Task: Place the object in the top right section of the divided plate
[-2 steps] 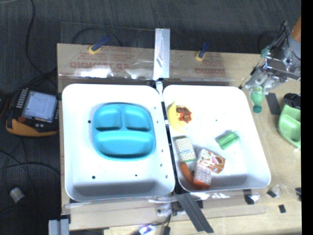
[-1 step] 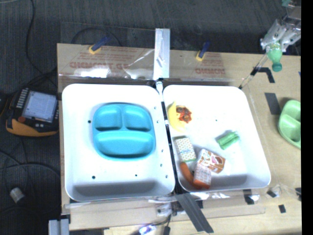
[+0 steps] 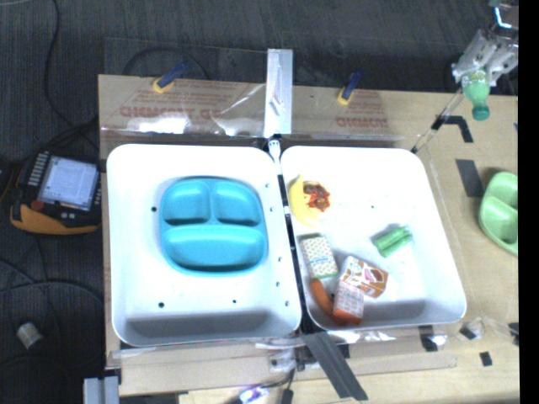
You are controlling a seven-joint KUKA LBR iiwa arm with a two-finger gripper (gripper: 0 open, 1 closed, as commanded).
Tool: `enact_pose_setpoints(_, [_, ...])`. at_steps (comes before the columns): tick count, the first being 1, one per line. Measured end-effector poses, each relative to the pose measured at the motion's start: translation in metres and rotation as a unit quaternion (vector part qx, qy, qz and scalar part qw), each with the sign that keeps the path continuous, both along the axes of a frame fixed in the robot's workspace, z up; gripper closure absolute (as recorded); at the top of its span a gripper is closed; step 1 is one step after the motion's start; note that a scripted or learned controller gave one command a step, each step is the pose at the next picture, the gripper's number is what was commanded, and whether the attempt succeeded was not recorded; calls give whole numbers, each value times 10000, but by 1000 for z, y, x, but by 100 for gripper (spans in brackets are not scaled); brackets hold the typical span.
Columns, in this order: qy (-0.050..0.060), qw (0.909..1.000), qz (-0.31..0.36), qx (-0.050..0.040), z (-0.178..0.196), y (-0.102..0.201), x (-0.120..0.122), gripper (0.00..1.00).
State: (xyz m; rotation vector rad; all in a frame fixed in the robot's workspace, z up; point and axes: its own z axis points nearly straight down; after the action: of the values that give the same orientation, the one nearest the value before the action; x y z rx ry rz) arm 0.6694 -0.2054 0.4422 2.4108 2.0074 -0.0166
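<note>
A blue divided plate (image 3: 215, 225) lies in the left bin (image 3: 135, 310), with two small sections at the top and one wide section below. Nothing lies in its top right section (image 3: 237, 202). The right bin (image 3: 425, 200) holds several items: a yellow piece with red on it (image 3: 309, 199), a green block (image 3: 392, 239), a patterned box (image 3: 318, 256), an orange and white carton (image 3: 360, 282) and an orange piece (image 3: 320, 295). My gripper (image 3: 482, 67) is at the far top right, outside both bins. A small green thing (image 3: 479, 105) shows just below it.
A light green bowl-like object (image 3: 504, 209) sits on the bench right of the right bin. Yellow and blue clamps (image 3: 171, 77) hold a plastic sheet behind the bins. A handheld device (image 3: 59, 188) lies on the floor to the left.
</note>
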Motion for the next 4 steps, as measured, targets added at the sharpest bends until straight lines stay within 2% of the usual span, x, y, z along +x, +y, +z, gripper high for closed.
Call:
enact_pose_setpoints(1, [-6,9946,-1041,26,-179,-5,-21,100])
enact_pose_setpoints(2, [-27,9868,-1622,29,-9,7,-1,100])
enact_pose_setpoints(3, [-21,9891,-1473,19,-9,-5,-1,100])
enact_pose_setpoints(4, [-16,9806,-1962,47,-9,44,-43,100])
